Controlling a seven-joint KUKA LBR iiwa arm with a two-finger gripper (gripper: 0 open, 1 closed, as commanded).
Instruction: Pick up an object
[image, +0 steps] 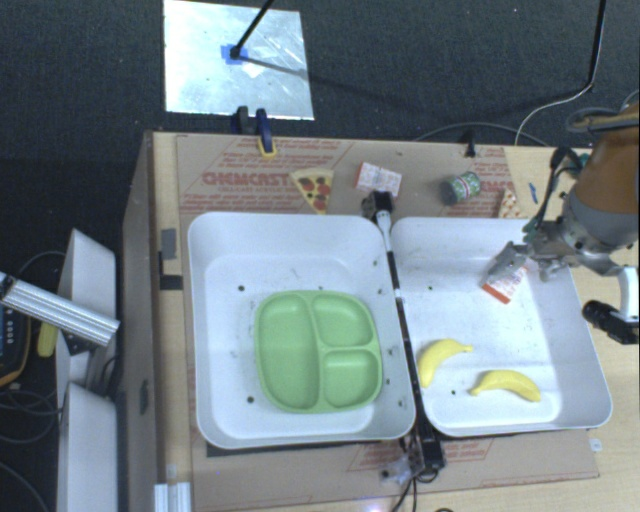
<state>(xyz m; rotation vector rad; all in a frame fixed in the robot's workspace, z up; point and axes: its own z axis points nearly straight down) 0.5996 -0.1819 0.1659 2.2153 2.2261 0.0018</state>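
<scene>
Nearest the front edge of my right bin (590, 400) lie two bananas (506, 384) — light, curved, smooth-skinned, best pinched across the thick middle so they don't roll out. Farther back, toward the bin's far right corner, a small white-and-red packet (505, 278) sits just beside my gripper (535, 252) — thin, light, probably crinkly, best taken across its narrow width. Whether my jaws are open or closed on it, I cannot tell.

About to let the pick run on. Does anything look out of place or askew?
Some items lie outside the bins on the cardboard behind them: a pizza slice, a small packet and a tipped can. In the right bin, the claw sits beside a tilted red-and-white packet.
</scene>
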